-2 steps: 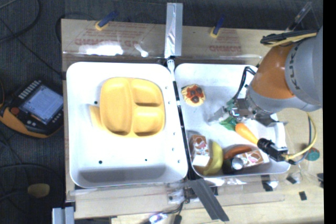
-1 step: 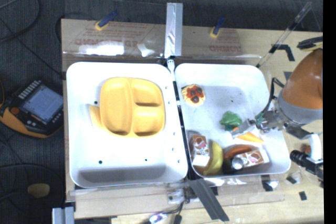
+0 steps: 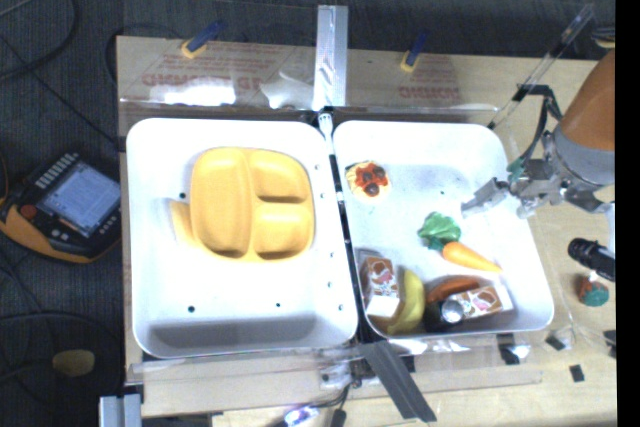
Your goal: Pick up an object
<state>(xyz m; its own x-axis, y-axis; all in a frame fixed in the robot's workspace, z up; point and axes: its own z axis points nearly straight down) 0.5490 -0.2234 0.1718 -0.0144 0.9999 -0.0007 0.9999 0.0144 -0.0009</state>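
Two white bins stand side by side on the bench. The left bin point(image 3: 150, 315) holds a yellow tray point(image 3: 250, 202), upside down or not cannot be told. In the right bin point(image 3: 470, 140) lie a small pizza toy point(image 3: 368, 178) near the top left corner, then a box point(image 3: 378, 277) and a banana point(image 3: 408, 300) at the lower wall, a carrot point(image 3: 455, 245) with green leaves in the middle, and a carton point(image 3: 478, 298) in the lower right. The gripper point(image 3: 490, 196) hovers at the right edge of this bin, above the carrot, holding nothing; how wide it is open cannot be told. The carrot looks the easiest pick, because it lies apart from other things. The arm should come down straight over its orange body and close across the narrow side.
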